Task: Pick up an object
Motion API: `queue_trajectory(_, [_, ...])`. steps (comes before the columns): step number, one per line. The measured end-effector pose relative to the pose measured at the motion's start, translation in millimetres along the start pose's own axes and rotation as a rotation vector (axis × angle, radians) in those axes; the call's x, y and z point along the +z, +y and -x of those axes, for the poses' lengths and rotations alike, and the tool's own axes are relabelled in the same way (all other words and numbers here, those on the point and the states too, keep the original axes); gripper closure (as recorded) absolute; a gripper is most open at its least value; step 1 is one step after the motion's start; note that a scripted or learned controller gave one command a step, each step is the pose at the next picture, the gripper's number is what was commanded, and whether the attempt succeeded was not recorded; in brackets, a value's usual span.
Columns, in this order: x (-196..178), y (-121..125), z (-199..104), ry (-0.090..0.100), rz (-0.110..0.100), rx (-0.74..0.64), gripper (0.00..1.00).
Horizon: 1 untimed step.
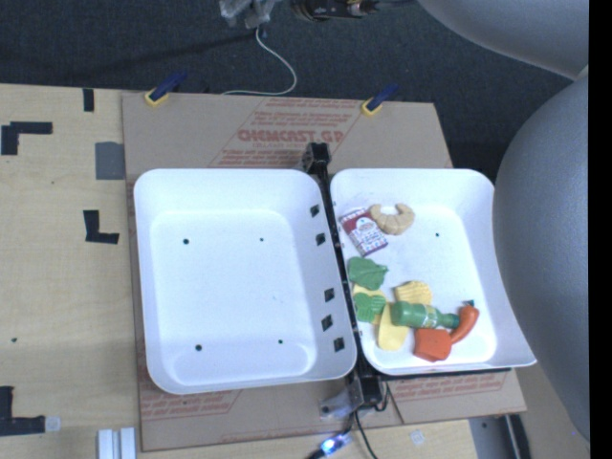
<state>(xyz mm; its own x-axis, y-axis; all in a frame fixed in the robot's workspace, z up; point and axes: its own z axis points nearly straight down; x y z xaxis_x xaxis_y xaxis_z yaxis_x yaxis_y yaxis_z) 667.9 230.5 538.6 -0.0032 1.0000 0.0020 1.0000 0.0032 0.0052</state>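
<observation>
Right shallow white bin (469,208) holding small colourful toy pieces (411,316); left shallow white bin (153,256) sitting beside it; pincer state: cannot tell.

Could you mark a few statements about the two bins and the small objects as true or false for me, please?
1. All the small objects lie in the right bin. True.
2. The red packet sits in the middle of the left bin. False: it lies in the right bin, near the wall it shares with the left bin.
3. The tan curved piece lies beside the red packet, towards the bin's far end. True.
4. The green bottle stands upright. False: it lies on its side among the yellow pieces.
5. The orange piece lies at the bin's far end. False: it lies at the near end, next to the red pepper.
</observation>
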Motion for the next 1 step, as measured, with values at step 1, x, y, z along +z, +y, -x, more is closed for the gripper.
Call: queue_trajectory(1, [171.5, -35.9, -1.9, -0.008, -0.022, 0.002, 1.0])
